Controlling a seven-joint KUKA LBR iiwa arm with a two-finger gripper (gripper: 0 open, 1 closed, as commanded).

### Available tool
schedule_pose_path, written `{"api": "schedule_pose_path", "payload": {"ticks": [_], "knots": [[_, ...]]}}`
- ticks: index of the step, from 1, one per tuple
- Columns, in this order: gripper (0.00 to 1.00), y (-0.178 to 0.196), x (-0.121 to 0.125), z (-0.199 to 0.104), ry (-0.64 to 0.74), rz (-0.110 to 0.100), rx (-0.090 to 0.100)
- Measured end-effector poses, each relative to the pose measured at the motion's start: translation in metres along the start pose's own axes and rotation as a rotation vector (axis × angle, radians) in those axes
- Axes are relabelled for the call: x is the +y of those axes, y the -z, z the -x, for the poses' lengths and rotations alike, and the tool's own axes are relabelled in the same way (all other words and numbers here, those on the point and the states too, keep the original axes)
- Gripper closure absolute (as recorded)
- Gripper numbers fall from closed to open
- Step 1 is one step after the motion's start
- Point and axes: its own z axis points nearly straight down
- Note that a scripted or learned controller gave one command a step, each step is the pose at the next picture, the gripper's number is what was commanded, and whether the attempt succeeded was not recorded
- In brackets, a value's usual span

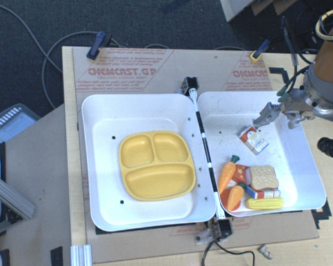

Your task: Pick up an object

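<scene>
My gripper [278,119] hangs over the back of the right bin [313,165], open, with nothing between its fingers. Its left finger [264,117] points down-left, just above a small white and red carton [254,139] lying on the bin floor. A heap of toy food sits at the bin's front: an orange carrot [227,174], a rounder orange piece [234,195], a slice of bread [263,177], a yellow corn-like piece [265,203] and a red and blue box [262,193].
The left bin [94,148] holds a yellow divided plate [156,164]. A black-dotted divider rail [202,143] runs between the bins. Blue clamps [97,44] [259,50] pin the cardboard at the back. The grey arm [324,87] comes in from the right.
</scene>
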Motion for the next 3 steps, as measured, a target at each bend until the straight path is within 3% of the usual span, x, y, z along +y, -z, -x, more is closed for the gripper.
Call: {"api": "schedule_pose_path", "payload": {"ticks": [1,2,3], "knots": [[0.00,-0.102,-0.036,-0.012,-0.001,-0.001,0.000],[0.00,-0.173,-0.048,-0.031,0.002,0.003,0.002],[1.00,-0.164,-0.049,-0.030,-0.001,0.002,0.000]]}}
